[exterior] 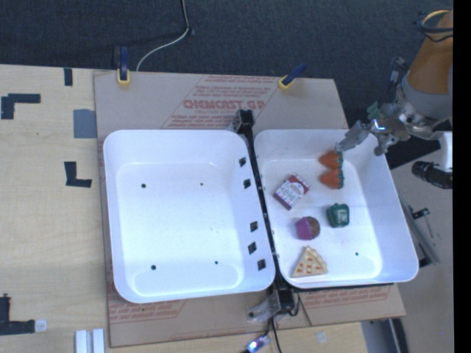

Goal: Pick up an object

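Orange toy point(330, 159) — beside tool point(343, 147).

Two shallow white bins sit side by side on a cardboard sheet point(221, 101). The left bin point(176, 212) holds no objects. The right bin point(368, 219) contains two orange-red pieces point(331, 169) near its far edge, a red-and-white packet point(290, 191), a purple object point(307, 228), a green object point(338, 215) and a pizza-slice toy point(309, 263). The gripper point(352, 138) hangs over the far right corner, just beside the orange-red pieces.
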### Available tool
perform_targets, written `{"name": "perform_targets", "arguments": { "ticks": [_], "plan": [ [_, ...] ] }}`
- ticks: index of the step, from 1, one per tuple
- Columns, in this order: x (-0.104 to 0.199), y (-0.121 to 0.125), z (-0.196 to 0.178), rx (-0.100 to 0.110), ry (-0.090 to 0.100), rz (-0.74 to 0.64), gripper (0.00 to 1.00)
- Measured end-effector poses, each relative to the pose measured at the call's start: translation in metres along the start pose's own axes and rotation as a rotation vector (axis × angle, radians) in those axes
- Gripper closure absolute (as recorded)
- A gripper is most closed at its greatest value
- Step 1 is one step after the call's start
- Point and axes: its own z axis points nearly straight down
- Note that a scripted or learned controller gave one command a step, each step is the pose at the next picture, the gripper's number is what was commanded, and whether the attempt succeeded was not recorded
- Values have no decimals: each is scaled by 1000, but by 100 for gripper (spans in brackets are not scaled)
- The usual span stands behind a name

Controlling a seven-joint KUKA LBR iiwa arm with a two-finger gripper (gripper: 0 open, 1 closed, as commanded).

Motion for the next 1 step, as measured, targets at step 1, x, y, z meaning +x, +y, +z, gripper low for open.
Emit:
{"name": "perform_targets", "arguments": {
  "ticks": [1],
  "plan": [
    [16,-1,120,17,7,-1,0]
  ]
}}
